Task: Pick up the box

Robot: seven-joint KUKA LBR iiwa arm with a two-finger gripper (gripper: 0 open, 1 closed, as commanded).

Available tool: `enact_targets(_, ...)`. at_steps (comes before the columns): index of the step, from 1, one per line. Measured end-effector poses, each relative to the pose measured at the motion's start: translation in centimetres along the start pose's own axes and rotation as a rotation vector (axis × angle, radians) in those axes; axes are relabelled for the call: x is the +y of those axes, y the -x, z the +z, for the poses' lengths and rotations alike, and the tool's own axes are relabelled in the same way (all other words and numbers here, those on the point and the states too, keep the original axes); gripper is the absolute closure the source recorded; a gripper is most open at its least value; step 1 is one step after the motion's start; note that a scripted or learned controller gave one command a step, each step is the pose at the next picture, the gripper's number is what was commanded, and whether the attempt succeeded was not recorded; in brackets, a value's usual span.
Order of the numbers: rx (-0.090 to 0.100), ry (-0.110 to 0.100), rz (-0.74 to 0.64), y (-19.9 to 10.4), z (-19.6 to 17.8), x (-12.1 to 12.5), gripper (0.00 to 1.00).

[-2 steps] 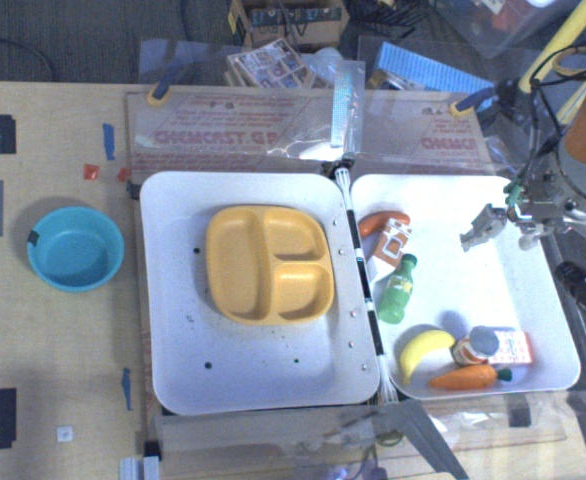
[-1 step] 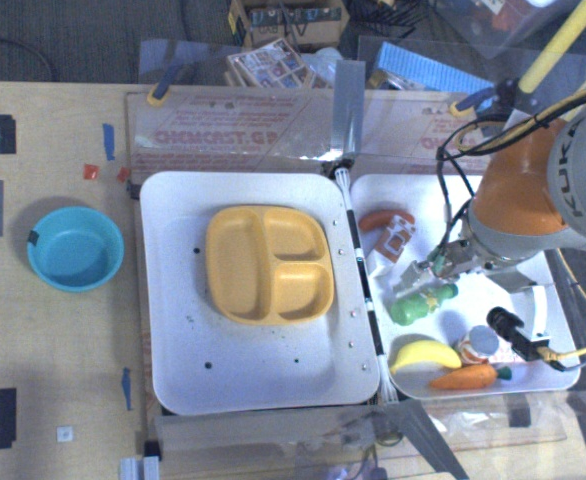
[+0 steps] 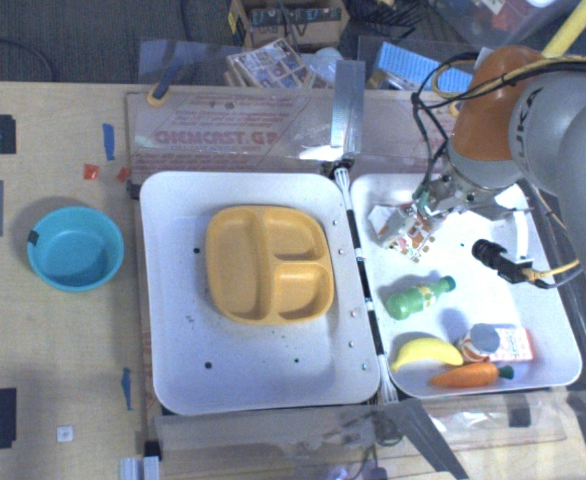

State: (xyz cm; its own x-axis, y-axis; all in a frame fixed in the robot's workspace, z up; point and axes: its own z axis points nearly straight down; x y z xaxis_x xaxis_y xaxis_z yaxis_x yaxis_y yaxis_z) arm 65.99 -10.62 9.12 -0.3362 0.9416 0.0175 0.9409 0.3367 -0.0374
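We judge the pick not yet done: the box (image 3: 501, 344) lies well below the pincer (image 3: 420, 224), whose grip state we cannot tell.

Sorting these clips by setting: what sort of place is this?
Likely a robotics lab bench: a grey robot arm over two white bins, toy food like a banana, loose cables behind.
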Motion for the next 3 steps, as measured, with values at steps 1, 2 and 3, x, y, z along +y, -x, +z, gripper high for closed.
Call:
enact_targets(1,-0.005,0.001,-0.009,0.1,-1.0,0.0,1.00)
enact_targets(2,0.008,-0.003,0.255,-0.6,-0.3,-0.4,1.00)
enact_targets(3,0.014,-0.024,0.810,-1.0,0.0,0.0,1.00)
